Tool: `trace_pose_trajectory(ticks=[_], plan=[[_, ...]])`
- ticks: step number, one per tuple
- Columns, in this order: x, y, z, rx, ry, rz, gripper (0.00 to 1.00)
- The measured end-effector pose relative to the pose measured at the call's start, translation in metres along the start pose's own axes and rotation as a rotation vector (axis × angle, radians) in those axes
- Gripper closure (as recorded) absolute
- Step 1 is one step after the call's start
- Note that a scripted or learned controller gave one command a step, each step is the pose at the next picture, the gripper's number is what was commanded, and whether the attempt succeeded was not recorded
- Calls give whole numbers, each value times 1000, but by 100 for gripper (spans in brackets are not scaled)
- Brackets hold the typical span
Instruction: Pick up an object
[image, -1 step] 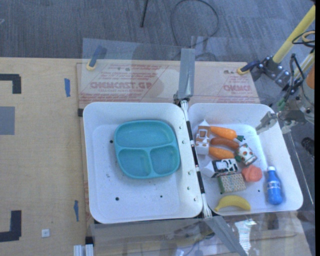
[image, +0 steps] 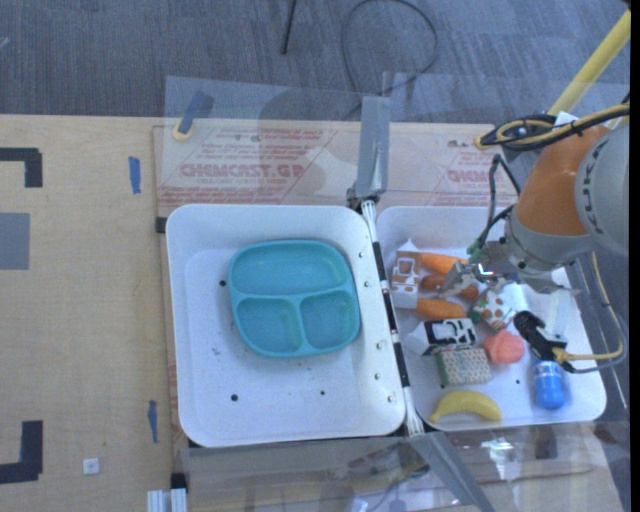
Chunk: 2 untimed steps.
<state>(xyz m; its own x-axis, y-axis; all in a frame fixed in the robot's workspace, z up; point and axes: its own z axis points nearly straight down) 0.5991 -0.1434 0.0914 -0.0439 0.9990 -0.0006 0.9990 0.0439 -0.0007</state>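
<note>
The arm reaches into the right bin (image: 590, 400), its gripper (image: 478, 272) low among the clutter beside two carrots (image: 440, 265); whether its fingers grip anything cannot be told. Nothing looks lifted yet. The banana (image: 466, 406) lies near the bin's front edge, the teal tray (image: 295, 297) in the left bin (image: 200, 330).

Bright, even overhead light washes the two shallow white plastic bins (image: 200, 300) nearly to glare; shadows stay faint, clear plastic sheeting (image: 300, 110) reflects softly, and fine detail looks slightly soft throughout.
</note>
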Motion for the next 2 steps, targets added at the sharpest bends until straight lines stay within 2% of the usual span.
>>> trace_pose_trajectory(ticks=[1,2], plan=[[-2,0,-7,1,0,2,100],[96,19,-91,2,0,-6,100]])
